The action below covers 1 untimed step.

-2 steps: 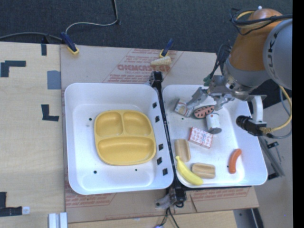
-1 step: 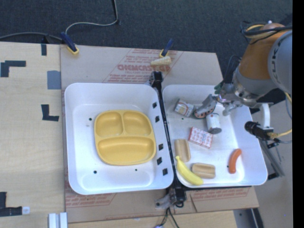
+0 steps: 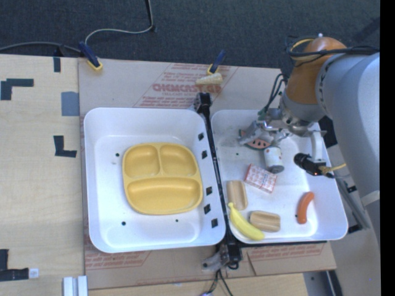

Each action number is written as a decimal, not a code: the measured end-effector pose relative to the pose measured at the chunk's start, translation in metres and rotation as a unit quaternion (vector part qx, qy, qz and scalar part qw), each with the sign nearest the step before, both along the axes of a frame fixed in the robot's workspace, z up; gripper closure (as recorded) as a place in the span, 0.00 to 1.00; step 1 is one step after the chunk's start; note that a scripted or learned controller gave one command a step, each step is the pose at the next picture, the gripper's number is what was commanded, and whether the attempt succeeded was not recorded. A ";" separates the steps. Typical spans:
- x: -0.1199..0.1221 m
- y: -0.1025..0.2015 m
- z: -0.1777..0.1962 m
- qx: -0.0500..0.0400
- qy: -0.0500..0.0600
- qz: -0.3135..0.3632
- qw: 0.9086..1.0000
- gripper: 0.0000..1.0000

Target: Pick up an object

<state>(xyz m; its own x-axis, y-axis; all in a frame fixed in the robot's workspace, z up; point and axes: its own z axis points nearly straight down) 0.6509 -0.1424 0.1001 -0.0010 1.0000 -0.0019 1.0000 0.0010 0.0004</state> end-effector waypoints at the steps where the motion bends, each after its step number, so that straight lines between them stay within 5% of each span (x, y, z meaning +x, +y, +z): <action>1: 0.017 0.038 -0.013 0.001 -0.001 0.001 1.000 0.00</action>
